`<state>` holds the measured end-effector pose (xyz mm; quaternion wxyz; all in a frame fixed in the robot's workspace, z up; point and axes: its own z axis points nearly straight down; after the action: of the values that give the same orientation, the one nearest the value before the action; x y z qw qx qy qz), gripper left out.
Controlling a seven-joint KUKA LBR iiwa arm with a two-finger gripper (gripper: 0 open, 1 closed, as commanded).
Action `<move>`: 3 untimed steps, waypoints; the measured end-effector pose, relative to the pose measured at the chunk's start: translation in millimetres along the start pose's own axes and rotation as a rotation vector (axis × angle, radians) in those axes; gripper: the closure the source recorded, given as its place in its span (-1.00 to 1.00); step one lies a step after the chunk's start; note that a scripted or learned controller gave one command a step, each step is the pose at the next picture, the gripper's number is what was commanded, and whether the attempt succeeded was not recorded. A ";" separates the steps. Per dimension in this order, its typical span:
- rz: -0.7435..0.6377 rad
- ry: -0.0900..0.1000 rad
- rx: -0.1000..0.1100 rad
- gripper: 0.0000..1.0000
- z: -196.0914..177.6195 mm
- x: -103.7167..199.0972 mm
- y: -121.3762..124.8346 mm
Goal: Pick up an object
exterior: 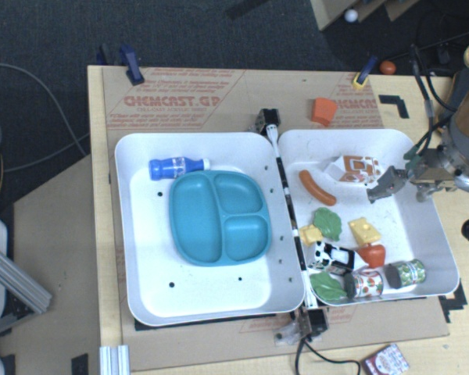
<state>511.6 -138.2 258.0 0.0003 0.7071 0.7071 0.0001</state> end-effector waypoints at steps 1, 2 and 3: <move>0.000 0.000 0.000 -1.00 173.7 -34.2 -15.8; 0.001 0.000 -0.001 1.00 163.8 -34.0 -15.4; 0.003 -0.001 -0.003 1.00 154.1 -33.9 -15.1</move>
<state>496.6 -172.2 103.9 0.0016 0.7080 0.7062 0.0009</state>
